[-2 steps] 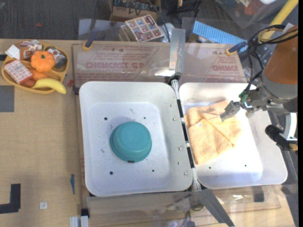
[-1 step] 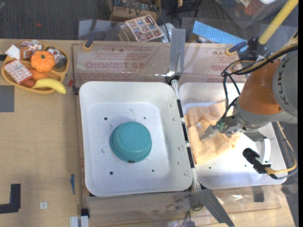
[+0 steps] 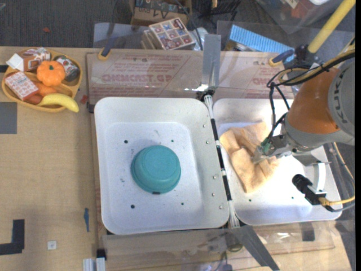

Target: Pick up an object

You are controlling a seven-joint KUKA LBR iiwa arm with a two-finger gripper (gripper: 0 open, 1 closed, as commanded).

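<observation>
Now grasp step: gripper [image 3: 264, 151] down on tan cloth [image 3: 248, 157], right of teal bowl [image 3: 156, 169]; finger state indiscernible. Next: lift, confirm hold.

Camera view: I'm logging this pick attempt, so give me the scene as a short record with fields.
left bin: holds a teal bowl, upside down
right bin: holds a tan cloth, crumpled, on its left side
arm: reaches in over the right bin
claw: down at the cloth's right edge; grip cannot be told
outside bins: yellow dish at upper left with a pumpkin, a banana and small boxes
</observation>
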